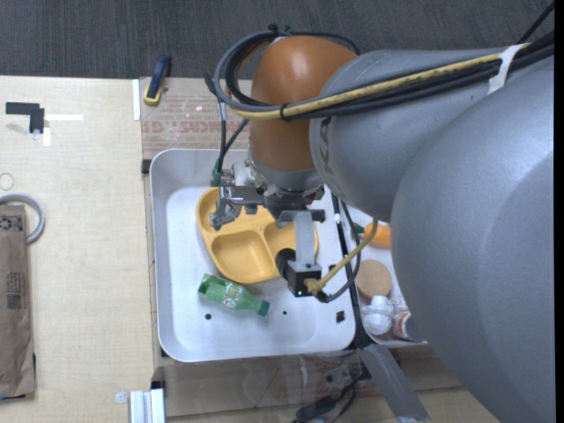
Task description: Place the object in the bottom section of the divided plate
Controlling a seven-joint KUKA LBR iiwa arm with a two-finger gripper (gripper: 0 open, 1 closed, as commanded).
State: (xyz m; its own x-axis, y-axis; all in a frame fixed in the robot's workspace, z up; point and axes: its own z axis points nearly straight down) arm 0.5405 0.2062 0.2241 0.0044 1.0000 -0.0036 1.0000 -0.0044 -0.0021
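Observation:
A yellow divided plate (240, 249) lies in the white bin (176, 324), and the arm covers its upper part. Just below the plate, a green bottle (231, 295) lies on its side on the bin floor. My gripper (264, 206) hangs below the orange wrist band, directly over the plate's upper sections. The wrist body hides what is under it. The plate's lower section is in plain sight and holds nothing.
At the bin's right edge sit an orange object (381, 233), a tan round object (374, 278) and a small white bottle (377, 315). On the wooden bench to the left lie a brown paper bag (13, 298) and a blue and yellow tool (157, 79).

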